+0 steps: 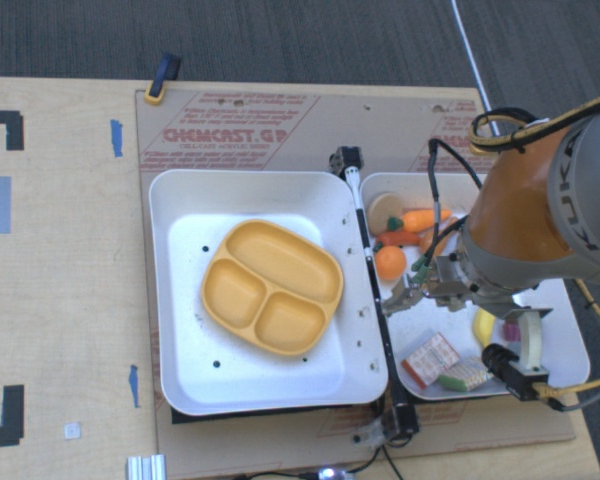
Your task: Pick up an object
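Note:
My gripper (412,293) hangs low over the right bin (576,353), near its left wall. It is just below an orange ball (389,262). A carrot (417,220) lies at the back of that bin, with a small red piece (394,238) and a pale round thing (384,208) beside it. A red and white packet (432,355) and a green and pink packet (466,376) rest at the bin's front. A yellow thing (483,325) shows partly under the wrist. I see nothing held in the gripper.
The left bin (175,268) holds a yellow divided plate (271,286). The orange and grey arm (525,218) covers much of the right bin's middle and back. A black divider rail (368,258) runs between the bins.

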`<state>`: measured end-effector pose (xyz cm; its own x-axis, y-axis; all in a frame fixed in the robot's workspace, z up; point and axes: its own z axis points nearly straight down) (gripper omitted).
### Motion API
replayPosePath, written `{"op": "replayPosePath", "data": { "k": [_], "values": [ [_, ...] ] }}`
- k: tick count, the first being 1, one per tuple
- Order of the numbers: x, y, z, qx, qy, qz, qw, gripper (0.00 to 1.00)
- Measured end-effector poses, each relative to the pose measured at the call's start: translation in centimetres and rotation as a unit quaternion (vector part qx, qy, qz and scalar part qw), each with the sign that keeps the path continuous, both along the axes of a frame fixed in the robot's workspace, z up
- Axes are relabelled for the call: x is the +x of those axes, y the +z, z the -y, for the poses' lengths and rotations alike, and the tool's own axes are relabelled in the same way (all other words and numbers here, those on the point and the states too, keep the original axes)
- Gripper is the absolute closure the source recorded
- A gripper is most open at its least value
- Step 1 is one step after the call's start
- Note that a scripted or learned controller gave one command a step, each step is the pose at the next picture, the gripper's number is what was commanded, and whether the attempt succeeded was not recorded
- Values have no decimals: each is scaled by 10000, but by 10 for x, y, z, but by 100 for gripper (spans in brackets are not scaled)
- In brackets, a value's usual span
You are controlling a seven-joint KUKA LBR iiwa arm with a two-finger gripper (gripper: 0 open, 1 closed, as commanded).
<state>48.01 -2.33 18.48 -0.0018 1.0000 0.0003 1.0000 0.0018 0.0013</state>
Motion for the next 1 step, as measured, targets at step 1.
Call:
{"op": "replayPosePath", "data": {
  "k": [1],
  "values": [
    [29,-31,74,-10,-10,2,10000,0]
  ]
}}
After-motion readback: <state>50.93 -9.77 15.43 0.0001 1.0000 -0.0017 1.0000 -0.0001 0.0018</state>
